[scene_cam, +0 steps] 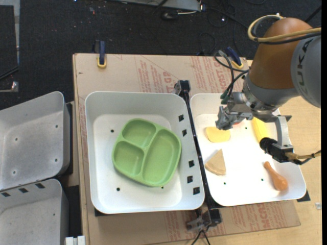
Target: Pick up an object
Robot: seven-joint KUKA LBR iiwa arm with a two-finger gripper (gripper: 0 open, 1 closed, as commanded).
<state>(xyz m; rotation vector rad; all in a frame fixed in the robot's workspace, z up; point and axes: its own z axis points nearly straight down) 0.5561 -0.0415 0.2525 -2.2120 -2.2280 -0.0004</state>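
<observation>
From where I stand, the arm point(286, 60) reaches in over the right bin point(240, 195), and its gripper point(225, 120) hangs low above the far side of that bin, just over a flat yellow piece point(216, 135) that lies on the bin floor. The gripper's tip looks to be touching or nearly touching that piece's upper edge, though the slant of the view makes it hard to say which. Whether the gripper is released or clenched I cannot tell, since its dark body hides its tip.

Nothing is lifted. The yellow piece sits flat on the floor, and so do the other things in that bin: a tan wedge point(216, 164) nearer the front, an orange drumstick-shaped toy point(276, 176) toward the right corner, and a yellow object point(259, 128) partly behind the arm's fittings. In the left bin point(97, 137) rests a green divided plate point(147, 151), well apart from the gripper.

I judge the task to be at the reach or descent step: the approach is made, while the grasp and the lift are yet to be shown.
</observation>
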